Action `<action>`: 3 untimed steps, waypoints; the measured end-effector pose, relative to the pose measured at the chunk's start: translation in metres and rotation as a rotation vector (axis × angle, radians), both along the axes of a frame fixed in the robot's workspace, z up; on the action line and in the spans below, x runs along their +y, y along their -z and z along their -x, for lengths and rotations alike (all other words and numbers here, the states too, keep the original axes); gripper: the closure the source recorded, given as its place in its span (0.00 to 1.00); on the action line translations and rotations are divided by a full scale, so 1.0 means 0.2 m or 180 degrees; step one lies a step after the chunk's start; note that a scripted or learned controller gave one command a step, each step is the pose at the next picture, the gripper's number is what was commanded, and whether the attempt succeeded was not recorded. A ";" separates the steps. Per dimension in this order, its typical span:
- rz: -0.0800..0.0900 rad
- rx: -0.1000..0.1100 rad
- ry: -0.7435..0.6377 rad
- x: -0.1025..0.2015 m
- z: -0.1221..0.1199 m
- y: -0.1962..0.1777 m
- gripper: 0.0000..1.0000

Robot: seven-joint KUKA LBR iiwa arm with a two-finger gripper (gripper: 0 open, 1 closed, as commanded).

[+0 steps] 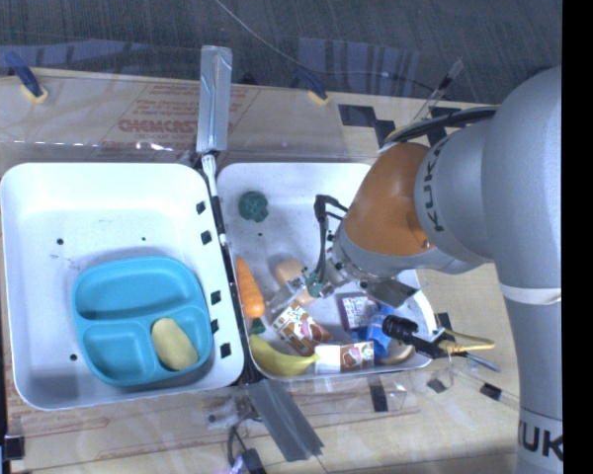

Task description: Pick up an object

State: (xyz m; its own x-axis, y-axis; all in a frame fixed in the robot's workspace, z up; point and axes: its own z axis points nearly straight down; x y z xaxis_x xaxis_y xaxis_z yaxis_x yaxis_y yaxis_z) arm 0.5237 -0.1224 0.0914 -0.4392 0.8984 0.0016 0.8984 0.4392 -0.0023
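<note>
1 legible brand, "KUKA", marks the grey arm [474, 200].

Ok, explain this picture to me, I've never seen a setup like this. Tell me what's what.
One fixed camera looks down at a slant on a bench. The big grey and orange machine reaching in from the right is a robot arm, meant to pick up an object. Two shallow white bins sit side by side. The left bin holds a blue divided tray with a yellowish potato-like item in it. The right bin holds a carrot, a banana, a small dark green ball and some packets. The arm hides its gripper, so whether anything is held cannot be told.
</note>
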 end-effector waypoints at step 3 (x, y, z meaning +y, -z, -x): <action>0.0003 -0.0007 -0.0267 0.32 -0.40 -0.50 1.00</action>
